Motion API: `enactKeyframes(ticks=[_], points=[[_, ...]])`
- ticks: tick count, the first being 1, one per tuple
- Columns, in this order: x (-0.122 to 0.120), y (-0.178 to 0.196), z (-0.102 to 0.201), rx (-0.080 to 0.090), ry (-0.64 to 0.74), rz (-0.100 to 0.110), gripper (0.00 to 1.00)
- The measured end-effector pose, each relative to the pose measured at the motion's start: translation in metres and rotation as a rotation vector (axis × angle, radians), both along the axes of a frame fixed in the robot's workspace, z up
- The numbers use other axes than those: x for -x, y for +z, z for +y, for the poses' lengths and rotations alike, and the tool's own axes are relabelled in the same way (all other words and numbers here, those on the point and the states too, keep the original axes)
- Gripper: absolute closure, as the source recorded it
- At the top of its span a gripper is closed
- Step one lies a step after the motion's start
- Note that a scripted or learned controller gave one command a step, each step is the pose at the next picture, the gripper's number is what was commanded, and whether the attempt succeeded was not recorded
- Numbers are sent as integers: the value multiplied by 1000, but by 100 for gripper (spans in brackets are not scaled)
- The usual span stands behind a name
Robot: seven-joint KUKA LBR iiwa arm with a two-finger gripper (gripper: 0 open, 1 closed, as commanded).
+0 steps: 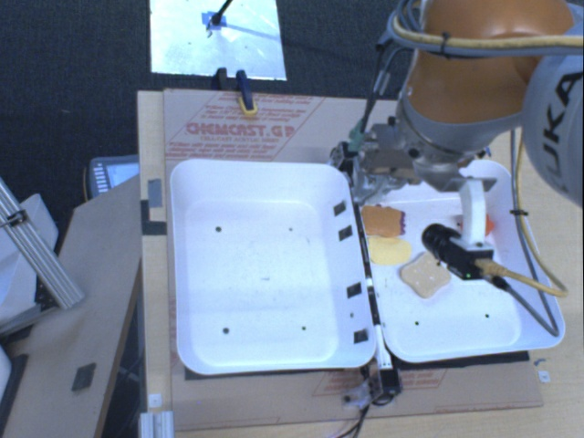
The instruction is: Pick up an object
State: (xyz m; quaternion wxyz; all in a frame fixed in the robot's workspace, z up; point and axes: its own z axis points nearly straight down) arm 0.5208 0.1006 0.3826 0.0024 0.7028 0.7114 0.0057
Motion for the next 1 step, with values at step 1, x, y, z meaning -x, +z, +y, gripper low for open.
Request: enactKeyframes(ticks=[1], points=[[35,44,33,0,-2,5,100]])
